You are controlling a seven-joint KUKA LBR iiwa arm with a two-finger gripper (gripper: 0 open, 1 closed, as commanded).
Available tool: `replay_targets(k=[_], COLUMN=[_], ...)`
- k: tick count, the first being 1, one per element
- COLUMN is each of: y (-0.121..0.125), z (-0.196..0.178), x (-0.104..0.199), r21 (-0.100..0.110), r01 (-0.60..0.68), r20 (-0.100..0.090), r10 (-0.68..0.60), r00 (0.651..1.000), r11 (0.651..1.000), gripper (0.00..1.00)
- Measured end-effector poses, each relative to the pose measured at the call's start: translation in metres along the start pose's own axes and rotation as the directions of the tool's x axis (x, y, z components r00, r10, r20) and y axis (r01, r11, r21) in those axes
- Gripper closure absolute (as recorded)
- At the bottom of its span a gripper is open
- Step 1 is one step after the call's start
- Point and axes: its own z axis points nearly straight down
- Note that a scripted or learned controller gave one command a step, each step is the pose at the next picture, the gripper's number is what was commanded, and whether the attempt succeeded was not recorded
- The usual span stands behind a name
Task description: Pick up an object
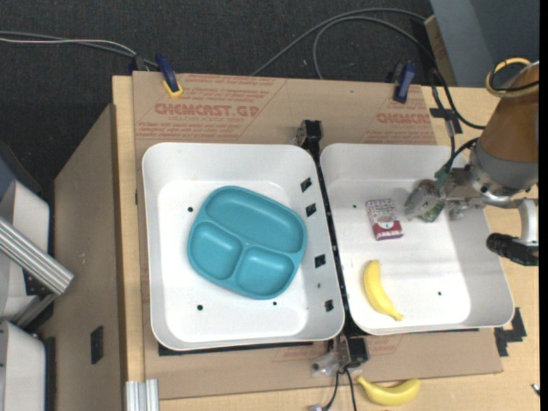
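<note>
End effector [428,202] sits low over the right bin [479,311], in its upper right part, reached in from the right. I read the arm [514,135] as grey with the orange band just above the wrist. From my feed I cannot tell how the end effector is set, spread or closed; the tip is a blur of grey and green. I see nothing clearly pinched in it.

Nearest item: a small red and white box [384,218], lying flat on the bin floor just left of the end effector, apart from it as far as I can judge.

Below that, a banana [379,290] lies on the floor of the same bin, toward the front left, curving down to the right, well apart from the end effector.

Left bin [163,229] holds a teal divided plate [247,241] with three compartments, lying flat and tilted a little on the bin floor, roughly central.

A black divider [324,221] runs between the two bins.

Outside the bins, a second banana [392,390] rests at the front edge of the table [214,101], below the right bin. The table carries a brown printed board under both bins, held at the back by two clamps [169,76].
</note>
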Motion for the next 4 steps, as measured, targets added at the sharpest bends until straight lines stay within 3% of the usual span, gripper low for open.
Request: replay_targets(k=[1,3,4], y=[0.001,0.003,-0.005], z=[-0.015,-0.133,-0.121], x=[0.0,0.006,0.052], r21=[-0.007,-0.014,-0.002], r01=[0.0,0.0,0.003], r20=[0.002,0.005,0.0], r10=[0.0,0.0,-0.003], r00=[1.0,1.0,1.0], r11=[1.0,1.0,1.0], gripper=[1.0,1.0,1.0])
